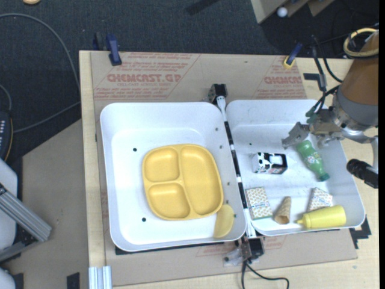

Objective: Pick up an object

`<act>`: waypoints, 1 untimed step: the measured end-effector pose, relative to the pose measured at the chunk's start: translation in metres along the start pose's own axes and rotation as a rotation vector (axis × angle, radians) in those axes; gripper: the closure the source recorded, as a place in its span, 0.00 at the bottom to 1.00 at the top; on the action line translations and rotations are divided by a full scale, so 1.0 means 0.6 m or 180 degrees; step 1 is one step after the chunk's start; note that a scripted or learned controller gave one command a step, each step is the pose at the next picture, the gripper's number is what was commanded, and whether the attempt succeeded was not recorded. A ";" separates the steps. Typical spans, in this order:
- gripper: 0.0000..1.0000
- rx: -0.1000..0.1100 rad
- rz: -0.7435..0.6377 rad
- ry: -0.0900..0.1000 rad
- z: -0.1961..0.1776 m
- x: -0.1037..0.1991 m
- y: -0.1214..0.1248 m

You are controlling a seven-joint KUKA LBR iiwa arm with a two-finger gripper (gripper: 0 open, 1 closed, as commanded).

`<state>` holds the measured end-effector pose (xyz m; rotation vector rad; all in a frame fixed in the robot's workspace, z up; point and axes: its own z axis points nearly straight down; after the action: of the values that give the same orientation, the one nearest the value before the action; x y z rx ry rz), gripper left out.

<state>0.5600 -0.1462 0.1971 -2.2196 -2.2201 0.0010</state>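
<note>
My gripper (pixel 310 136) hangs over the upper right part of the right bin (pixel 264 116), below the grey wrist and orange band. It is open, its grey fingers (pixel 292 136) spread to either side of the top end of a green bottle (pixel 314 160). The bottle lies slanted on the bin floor, its lower end pointing to the bin's right wall. I cannot tell whether the fingers touch it. A black-and-white carton (pixel 270 162) lies left of the bottle, apart from the gripper.
Along the right bin's front lie a patterned packet (pixel 258 201), a brown cone (pixel 283 209), a second packet (pixel 319 197) and a yellow squeeze bottle (pixel 322 217). The left bin (pixel 120 161) holds a yellow divided plate (pixel 181 182) and a yellow slice (pixel 224 222).
</note>
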 end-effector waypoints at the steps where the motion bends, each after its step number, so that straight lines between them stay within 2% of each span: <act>1: 0.00 -0.0009 0.0002 -0.0009 0.074 -0.106 0.084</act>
<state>0.6102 -0.2097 0.1526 -2.2232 -2.2222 0.0008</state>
